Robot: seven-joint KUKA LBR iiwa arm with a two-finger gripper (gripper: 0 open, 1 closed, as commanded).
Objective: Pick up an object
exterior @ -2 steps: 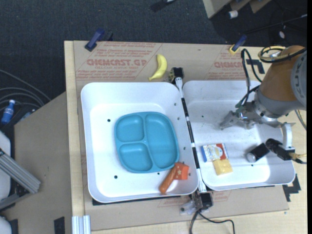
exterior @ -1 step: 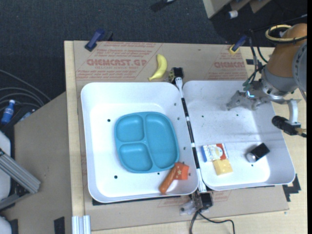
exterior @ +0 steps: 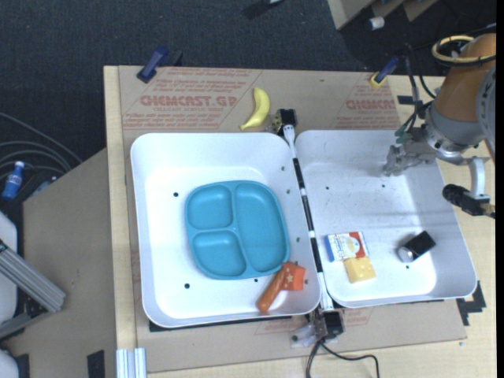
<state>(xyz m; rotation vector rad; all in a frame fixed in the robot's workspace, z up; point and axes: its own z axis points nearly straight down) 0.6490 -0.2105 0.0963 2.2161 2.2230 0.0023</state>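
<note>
A robotics lab: bench [exterior: 197, 101] of protective-film board, clamps [exterior: 153, 63], loose cables [exterior: 31, 144], dark carpet [exterior: 79, 22].

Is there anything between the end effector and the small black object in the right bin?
Nothing visible. The end effector is over the far part of the right bin; bare bin floor separates it from the small black object. The cheese wedge and small box lie off to the side.

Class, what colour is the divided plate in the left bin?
Light blue; the camera view shows the divided plate.
</note>
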